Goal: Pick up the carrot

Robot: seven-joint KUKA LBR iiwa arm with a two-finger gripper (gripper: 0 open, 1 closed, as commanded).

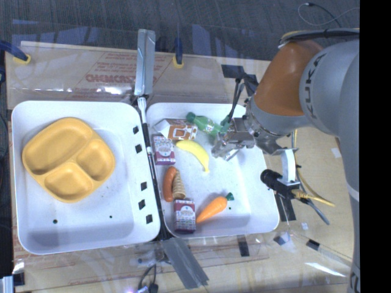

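Two white bins sit side by side on the surface (73, 72). The left bin (36, 224) holds one yellow tray (68, 158) with three compartments, lying toward the bin's far left. The right bin (256, 215) holds the rest of the things. One carrot (211, 209), orange with a green tip, lies near the front edge of this bin, tilted, with its green end pointing up and to the right. Just left of it stands one small dark red carton (185, 216), and a second carton (164, 149) of the same kind lies farther back along the bin's left wall. Between those two cartons lies one orange sausage-like piece (168, 184) touching one brownish cone (178, 187). One banana (194, 154) lies near the middle, one orange and white box (179, 130) sits behind it, and one green bottle (204, 123) lies toward the back. The tool (225, 149) hangs over the right bin just right of the banana, well apart from the carrot; it carries nothing, but how wide it stands cannot be made out.
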